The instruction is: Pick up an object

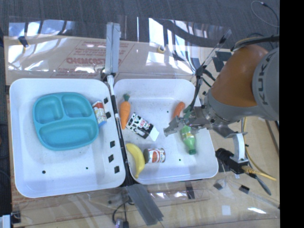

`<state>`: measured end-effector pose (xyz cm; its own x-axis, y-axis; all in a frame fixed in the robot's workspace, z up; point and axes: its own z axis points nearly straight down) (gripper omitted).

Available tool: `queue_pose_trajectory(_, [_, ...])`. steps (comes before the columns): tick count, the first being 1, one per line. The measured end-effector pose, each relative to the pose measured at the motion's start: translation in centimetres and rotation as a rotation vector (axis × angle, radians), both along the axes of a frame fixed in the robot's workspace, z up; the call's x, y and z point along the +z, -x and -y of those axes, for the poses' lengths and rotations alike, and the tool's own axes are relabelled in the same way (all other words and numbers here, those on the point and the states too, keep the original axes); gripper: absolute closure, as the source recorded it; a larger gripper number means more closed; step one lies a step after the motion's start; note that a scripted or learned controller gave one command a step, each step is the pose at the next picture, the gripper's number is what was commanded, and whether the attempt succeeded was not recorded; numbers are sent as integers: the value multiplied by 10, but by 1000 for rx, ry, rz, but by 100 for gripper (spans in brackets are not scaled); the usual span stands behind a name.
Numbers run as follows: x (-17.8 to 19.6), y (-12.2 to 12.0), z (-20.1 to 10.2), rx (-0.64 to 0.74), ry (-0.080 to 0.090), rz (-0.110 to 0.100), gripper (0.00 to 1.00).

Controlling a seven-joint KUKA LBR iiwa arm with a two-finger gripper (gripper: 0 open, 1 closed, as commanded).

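Note:
My gripper [176,125] hangs low over the right bin [156,90], at its right-hand side. A green bottle [189,140] lies just below and to the right of it, partly under the wrist. A small orange carrot piece [178,109] sits right behind the gripper. Further left in the same bin are a bigger carrot [124,112], a black-and-white cow-patterned carton [140,126], a banana [137,158] and a small can [154,156] on its side. I see nothing held.
The left bin [28,175] bears a blue divided plate [64,120] and a small red-and-white container [99,113] against the divider. The arm's orange band [237,75] looms over the right bin's right wall. Cables and clips lie on the bench at lower right.

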<state>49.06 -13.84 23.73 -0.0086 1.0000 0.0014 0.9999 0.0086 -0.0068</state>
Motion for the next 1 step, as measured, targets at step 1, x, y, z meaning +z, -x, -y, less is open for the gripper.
queue_pose_trajectory(1, [28, -41, 38, 70, 1, 4, 0])
